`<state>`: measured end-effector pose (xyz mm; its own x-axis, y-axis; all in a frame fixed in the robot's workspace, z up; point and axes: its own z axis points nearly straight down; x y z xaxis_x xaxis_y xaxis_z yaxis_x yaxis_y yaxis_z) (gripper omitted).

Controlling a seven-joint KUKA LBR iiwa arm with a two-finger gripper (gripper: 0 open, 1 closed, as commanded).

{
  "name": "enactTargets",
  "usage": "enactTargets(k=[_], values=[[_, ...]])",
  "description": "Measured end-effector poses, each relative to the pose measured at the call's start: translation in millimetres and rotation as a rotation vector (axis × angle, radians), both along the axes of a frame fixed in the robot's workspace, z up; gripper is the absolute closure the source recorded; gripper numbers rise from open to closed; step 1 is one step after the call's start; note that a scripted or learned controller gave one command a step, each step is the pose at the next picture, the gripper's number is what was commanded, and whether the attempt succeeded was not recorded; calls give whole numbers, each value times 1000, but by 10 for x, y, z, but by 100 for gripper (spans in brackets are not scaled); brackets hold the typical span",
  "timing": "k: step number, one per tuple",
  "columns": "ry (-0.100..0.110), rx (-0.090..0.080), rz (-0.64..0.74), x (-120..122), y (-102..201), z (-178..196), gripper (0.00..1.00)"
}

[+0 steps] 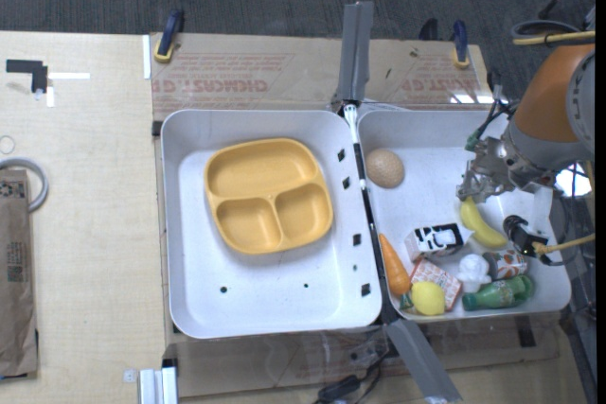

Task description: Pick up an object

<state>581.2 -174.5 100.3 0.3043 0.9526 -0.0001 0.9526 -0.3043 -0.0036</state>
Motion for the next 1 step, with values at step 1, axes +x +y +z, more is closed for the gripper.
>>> enactTargets(k=[1], values=[[-1,-3,-149,324,307,1046,100]])
